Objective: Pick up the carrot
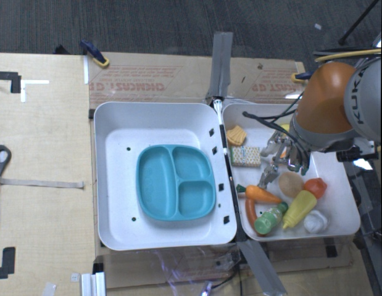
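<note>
Far left of my gripper I see a teal tray in the left bin; the carrot lies just below the fingers, which look slightly spread, gripping nothing, yellow bottle lower right

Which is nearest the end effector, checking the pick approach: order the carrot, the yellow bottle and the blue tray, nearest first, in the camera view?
From the end effector:
1. carrot, right bin, just below it.
2. yellow bottle, right bin, toward the lower right.
3. blue tray, left bin, far to the left.
</note>
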Robot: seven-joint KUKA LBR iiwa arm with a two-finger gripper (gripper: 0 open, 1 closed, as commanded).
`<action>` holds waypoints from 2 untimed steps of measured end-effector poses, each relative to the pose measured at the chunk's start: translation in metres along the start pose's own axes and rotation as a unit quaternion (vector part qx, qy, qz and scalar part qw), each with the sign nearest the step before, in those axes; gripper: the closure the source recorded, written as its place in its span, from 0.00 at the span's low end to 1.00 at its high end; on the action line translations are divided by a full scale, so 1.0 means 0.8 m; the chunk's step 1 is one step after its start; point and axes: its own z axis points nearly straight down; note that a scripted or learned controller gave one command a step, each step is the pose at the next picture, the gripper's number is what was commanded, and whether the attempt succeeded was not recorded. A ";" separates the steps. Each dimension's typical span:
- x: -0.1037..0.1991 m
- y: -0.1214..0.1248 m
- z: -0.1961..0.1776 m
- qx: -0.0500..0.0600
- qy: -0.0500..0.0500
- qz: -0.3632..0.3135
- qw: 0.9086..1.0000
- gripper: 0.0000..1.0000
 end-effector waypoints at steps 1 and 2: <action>-0.003 0.001 -0.013 0.000 -0.003 -0.001 1.000 1.00; -0.006 0.002 -0.027 0.000 -0.007 -0.003 1.000 1.00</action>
